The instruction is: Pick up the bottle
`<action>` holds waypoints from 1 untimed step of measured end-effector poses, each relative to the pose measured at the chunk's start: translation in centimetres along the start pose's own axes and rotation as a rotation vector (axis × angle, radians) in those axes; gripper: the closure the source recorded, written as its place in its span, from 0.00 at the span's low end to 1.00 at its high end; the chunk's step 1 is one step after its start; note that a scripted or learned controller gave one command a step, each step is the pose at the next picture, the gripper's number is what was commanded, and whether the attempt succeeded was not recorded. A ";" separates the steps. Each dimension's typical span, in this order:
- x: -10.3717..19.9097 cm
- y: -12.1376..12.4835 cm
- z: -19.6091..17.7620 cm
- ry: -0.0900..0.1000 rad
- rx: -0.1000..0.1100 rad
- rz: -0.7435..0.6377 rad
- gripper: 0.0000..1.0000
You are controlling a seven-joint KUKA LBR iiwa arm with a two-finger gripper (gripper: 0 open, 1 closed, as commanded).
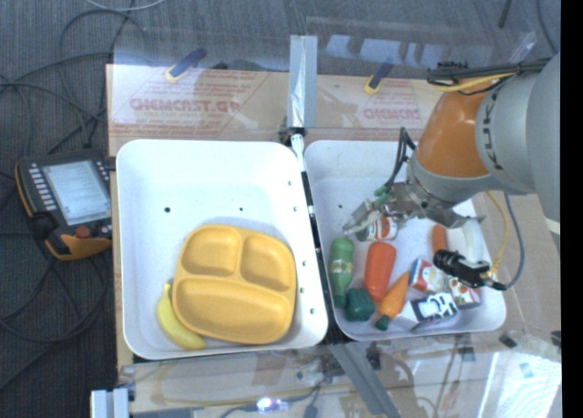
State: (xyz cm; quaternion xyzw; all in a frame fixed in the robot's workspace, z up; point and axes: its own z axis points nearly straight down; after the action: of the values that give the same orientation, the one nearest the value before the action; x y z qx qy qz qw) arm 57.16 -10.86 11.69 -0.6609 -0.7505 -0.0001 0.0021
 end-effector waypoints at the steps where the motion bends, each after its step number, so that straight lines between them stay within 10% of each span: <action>1: 1.7 -5.7 2.6 -0.010 -0.022 0.009 0.00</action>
State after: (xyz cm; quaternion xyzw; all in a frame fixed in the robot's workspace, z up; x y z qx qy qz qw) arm 51.28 -9.89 9.14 -0.6641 -0.7476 -0.0049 -0.0091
